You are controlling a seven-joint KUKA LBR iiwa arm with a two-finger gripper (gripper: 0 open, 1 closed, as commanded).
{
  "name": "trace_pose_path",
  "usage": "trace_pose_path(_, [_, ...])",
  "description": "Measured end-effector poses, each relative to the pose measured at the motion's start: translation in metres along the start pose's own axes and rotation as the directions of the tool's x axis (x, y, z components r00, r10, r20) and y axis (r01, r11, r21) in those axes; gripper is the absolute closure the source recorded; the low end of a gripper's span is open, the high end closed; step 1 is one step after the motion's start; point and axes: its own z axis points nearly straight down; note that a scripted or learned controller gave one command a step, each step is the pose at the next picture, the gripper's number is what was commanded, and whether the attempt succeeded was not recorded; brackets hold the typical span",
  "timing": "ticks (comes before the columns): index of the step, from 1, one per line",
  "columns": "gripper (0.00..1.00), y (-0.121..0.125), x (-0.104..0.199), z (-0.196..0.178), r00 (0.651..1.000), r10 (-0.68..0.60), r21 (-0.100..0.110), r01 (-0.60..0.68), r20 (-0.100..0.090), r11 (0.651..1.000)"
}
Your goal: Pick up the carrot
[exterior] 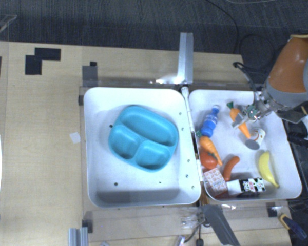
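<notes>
Carrot point(243, 126) lies near the right bin's point(292, 188) far edge, under the tool point(252, 113); whether the tool grips it I cannot tell. Likely light, stiff, smooth plastic; grasp mid-body.

dark carpet floor point(92, 14) beyond a pale wooden bench point(36, 152).

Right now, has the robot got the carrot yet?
Not yet, it seems. Done: the gripper is down in the right bin, right at the carrot. In hand: the grab, though I cannot tell if it has a grip. Left: the lift, as the carrot looks low by the bin floor.
</notes>
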Motion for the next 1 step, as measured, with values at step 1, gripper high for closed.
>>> trace_pose_path(1, [1.0,0.0676,0.0918,-0.0508,0.997,-0.082,-0.002,0.082,-0.002,0.997])
